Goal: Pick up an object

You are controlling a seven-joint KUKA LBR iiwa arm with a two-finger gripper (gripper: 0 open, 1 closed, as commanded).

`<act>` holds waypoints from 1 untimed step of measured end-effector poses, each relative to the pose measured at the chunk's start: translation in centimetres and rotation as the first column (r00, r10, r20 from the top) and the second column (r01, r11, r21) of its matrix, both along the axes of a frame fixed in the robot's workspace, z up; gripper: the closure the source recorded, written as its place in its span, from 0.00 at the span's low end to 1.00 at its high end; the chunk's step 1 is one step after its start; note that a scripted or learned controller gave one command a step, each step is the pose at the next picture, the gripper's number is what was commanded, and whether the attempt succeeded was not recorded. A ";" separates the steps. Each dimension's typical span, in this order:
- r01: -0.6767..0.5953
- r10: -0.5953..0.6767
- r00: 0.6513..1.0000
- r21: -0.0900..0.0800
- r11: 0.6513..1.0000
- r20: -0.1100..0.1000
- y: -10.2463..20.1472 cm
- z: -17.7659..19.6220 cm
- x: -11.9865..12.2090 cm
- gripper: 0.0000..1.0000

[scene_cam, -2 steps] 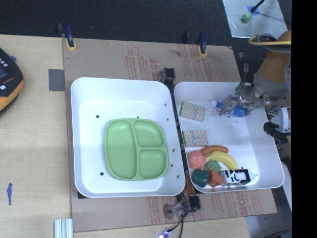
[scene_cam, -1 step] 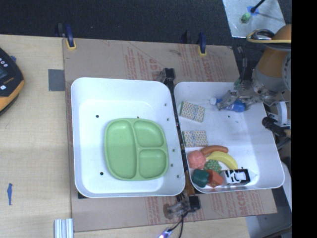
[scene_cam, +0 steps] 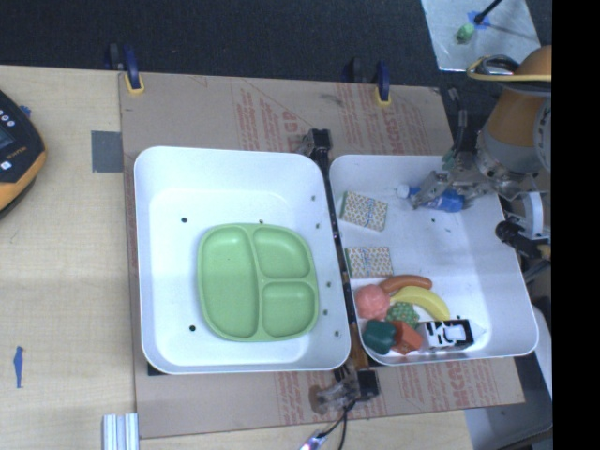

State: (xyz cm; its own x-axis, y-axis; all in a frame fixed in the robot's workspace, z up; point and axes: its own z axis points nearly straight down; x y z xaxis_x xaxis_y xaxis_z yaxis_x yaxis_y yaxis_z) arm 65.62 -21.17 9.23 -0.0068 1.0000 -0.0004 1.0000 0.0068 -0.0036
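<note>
Gripper point(scene_cam: 439, 193) hovers low at the right bin's point(scene_cam: 487, 279) one o'clock corner, nothing visibly held; toy food point(scene_cam: 403, 312) is piled at six o'clock, two patterned cards point(scene_cam: 364, 211) at nine, well apart from it

Pincer point(scene_cam: 441, 192) low in right bin point(scene_cam: 487, 279), near blue object point(scene_cam: 451, 202).

Two bins are set side by side on the worktop point(scene_cam: 66, 279). A tray point(scene_cam: 256, 281) is laid in the left bin point(scene_cam: 159, 181). In the right bin point(scene_cam: 487, 289), two pads point(scene_cam: 364, 211) are placed along the left wall, one behind the other. Toy food point(scene_cam: 403, 312) is heaped in the front left corner. The claw point(scene_cam: 448, 191) is found at the back right.
</note>
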 end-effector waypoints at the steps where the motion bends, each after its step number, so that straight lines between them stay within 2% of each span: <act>1: -0.004 0.004 1.000 -0.001 1.000 -0.006 -0.1 1.0 -0.1 1.00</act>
